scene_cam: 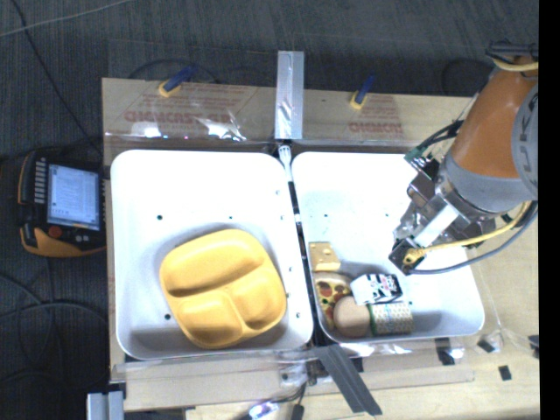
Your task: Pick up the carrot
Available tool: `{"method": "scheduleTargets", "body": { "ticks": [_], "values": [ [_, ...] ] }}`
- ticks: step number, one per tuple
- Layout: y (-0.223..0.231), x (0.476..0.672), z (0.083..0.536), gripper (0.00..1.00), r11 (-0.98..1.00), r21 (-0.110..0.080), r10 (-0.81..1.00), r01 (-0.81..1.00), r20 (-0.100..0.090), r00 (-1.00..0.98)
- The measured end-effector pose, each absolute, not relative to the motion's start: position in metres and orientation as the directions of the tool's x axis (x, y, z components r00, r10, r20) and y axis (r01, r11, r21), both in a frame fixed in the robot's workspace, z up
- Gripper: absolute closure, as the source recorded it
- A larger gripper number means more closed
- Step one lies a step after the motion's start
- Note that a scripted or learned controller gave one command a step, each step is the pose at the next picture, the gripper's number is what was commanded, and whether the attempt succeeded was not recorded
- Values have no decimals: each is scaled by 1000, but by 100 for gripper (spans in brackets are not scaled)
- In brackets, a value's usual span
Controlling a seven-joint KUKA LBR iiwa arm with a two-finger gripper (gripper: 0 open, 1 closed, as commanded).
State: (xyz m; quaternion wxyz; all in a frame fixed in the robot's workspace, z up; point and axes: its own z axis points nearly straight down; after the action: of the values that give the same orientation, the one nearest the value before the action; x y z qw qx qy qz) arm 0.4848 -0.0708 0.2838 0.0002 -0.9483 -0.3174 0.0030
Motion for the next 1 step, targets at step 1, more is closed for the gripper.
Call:
{"method": "scheduleTargets", "body": {
  "ticks": [1],
  "values": [
    [-139, 517, 278, 100, -798, 0, 603, 603, -6, 798]
  ]
}}
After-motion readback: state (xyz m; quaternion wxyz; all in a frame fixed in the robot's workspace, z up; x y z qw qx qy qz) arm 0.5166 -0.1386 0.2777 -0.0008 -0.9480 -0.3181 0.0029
